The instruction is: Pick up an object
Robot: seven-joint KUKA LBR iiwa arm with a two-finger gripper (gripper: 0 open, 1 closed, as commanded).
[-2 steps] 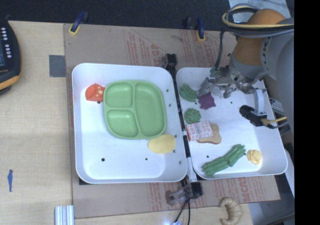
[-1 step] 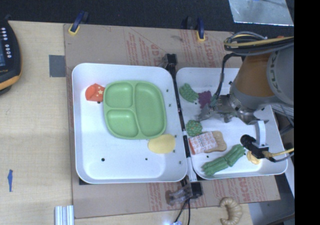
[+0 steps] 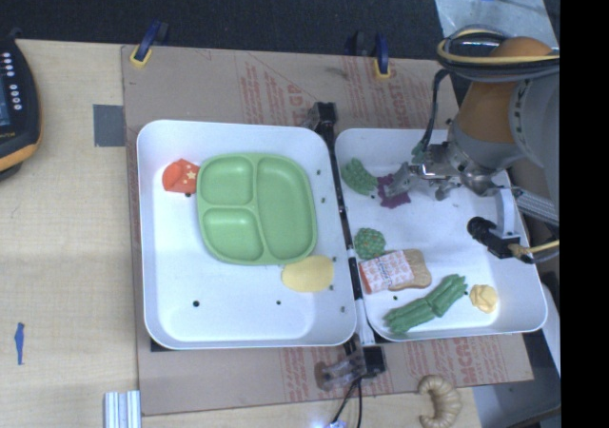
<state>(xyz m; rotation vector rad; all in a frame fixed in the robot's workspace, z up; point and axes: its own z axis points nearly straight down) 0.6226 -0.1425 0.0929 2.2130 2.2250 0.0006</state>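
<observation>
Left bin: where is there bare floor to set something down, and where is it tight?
The left bin has bare floor along its front, below the green divided plate and the yellow piece. Its left strip under the red piece is free too. The right bin is crowded: green toys, a packet, the arm.

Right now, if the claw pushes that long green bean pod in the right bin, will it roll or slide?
The green bean pod looks long and bumpy, so it would probably slide or pivot rather than roll. It seems to be light moulded plastic, likely stiff. It lies near the bin wall, so it might jam there.

1 fixed camera looks down aslant on both bins [image 3: 152,226].
</observation>
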